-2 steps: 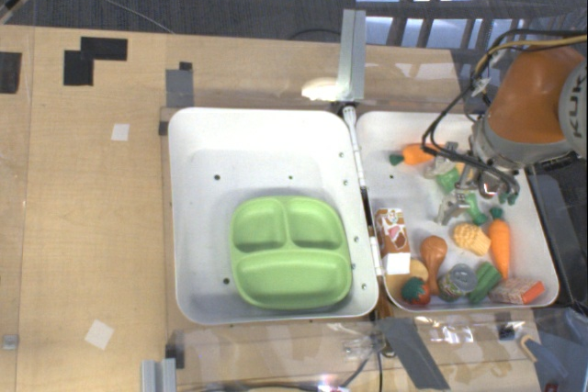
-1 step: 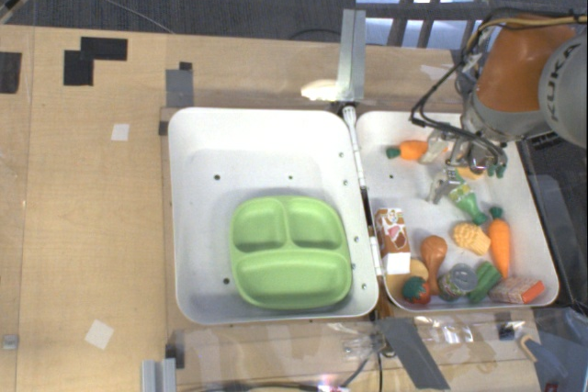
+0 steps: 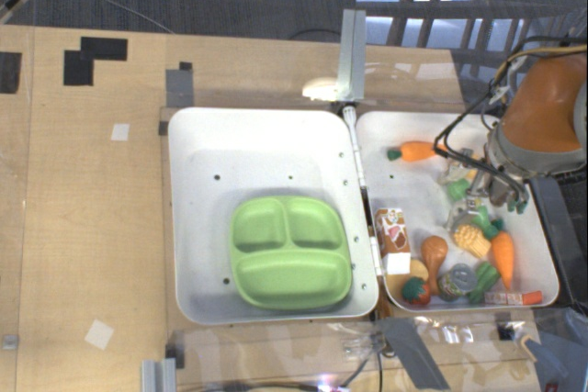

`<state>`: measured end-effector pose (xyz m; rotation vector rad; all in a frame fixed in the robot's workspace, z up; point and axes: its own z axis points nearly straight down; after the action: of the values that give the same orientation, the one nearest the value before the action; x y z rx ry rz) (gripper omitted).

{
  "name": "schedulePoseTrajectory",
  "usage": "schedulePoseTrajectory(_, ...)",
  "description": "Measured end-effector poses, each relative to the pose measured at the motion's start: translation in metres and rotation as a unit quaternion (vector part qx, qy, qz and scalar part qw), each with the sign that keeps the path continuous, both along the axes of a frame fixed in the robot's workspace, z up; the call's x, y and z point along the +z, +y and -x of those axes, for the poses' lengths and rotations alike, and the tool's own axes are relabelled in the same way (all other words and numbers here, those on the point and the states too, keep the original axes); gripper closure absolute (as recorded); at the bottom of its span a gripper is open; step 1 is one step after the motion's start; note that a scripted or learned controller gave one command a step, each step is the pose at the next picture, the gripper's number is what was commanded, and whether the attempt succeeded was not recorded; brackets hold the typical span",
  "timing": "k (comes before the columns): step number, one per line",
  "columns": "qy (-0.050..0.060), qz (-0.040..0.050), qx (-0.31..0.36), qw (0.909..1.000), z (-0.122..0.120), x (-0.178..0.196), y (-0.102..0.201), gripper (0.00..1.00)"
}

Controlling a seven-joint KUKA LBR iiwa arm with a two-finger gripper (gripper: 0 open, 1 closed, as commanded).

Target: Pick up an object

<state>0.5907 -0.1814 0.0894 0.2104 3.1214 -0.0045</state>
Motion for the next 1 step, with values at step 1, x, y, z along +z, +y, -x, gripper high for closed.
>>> schedulePoseTrajectory(1, -0.01, 0.0017, 0.003, 0.9999, -0.006, 0.0154, 0.0017, 1.0)
